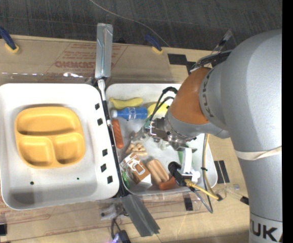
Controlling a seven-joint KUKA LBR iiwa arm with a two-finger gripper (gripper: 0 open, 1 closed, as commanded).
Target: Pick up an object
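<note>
The right bin [211, 173] holds several small things. A yellow banana [127, 103] lies at its far edge, with a blue bottle [133, 113] just in front of it. A red-orange sausage [118, 133] lies along the left wall. Nearer the front are a tan pastry piece [136, 148], a small brown-and-white box [134, 168] and a tan bread roll [158, 171]. My gripper [156, 131] hangs low over the middle of this bin, right of the bottle and above the pastry piece. The wrist hides its tips, and I see nothing held.
The left bin [4, 135] bears a yellow divided tray [49, 134]. A grey divider strip [103, 49] runs between the bins at the back. The bulky grey arm [247, 95] covers the right bin's right side.
</note>
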